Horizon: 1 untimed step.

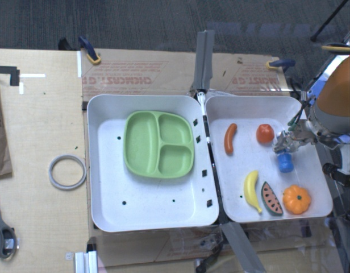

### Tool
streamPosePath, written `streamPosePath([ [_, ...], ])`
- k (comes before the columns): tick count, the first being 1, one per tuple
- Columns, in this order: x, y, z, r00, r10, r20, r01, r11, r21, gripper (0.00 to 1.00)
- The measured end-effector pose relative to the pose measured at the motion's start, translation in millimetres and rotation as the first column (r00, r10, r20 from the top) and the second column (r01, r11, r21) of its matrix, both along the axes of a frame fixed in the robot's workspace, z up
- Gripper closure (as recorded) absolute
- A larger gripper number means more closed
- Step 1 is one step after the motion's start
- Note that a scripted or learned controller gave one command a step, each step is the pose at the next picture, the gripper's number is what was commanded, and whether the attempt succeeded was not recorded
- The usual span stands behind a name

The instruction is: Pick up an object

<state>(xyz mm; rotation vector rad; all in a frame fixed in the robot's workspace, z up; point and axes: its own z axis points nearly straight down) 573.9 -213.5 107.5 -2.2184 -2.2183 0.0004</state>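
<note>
Blue ball (285, 164) sat in the right bin (232, 206), just under the gripper (283, 145). We could not tell how it was set. We thought nothing was picked up yet; grabbing and lifting were left.

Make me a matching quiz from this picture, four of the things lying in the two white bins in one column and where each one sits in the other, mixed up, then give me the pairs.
Things
1. green divided plastic plate
2. orange toy pumpkin
3. orange-red toy sausage
4. small blue round object

Places
A. near right corner of the right bin
B. just below the gripper
C. in the left bin
D. right bin, far part, close to the divider between the bins

Pairs: 1-C, 2-A, 3-D, 4-B
</note>
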Motion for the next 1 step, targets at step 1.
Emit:
streamPosePath([
  [1,2.3,78.0,117.5,1.0,0.001,-0.001,-0.001,1.0,-0.004,1.0],
])
